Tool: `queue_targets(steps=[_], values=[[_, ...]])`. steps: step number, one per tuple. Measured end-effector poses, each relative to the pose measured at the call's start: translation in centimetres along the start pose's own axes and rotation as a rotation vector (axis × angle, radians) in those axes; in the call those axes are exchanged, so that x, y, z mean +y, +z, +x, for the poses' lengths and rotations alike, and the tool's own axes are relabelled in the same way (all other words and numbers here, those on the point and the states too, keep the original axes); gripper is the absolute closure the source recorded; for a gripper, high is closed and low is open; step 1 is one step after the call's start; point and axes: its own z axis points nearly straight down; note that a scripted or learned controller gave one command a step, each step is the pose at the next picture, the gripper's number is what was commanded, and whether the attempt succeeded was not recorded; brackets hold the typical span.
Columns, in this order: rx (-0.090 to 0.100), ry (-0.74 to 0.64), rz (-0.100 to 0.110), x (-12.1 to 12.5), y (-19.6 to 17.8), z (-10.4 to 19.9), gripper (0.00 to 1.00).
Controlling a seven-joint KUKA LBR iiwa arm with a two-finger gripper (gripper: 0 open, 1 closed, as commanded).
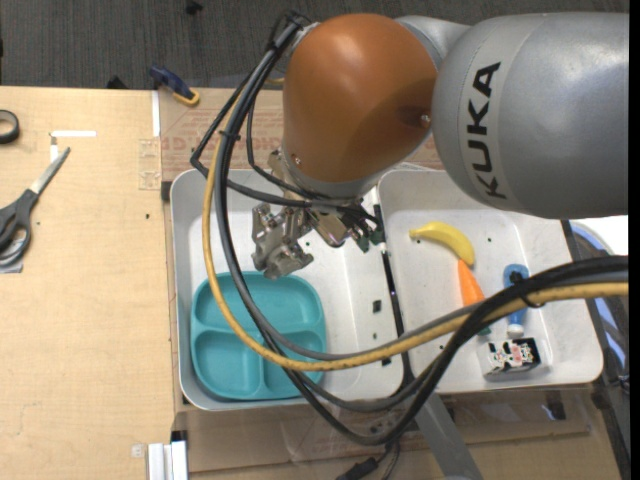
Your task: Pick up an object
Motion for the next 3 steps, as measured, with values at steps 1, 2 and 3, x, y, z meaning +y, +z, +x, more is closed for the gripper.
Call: queue_targets(steps=[1, 2, 3], values=[[0.0, -0.568, -0.001, 2.2, -6.2, 0.3, 1.0], [0.004, -0.768, -0.004, -1.1, 11.3, 7.7, 1.0], [-0.002, -0.413, 0.0, -5.2, 5.4, -5.5, 1.0]])
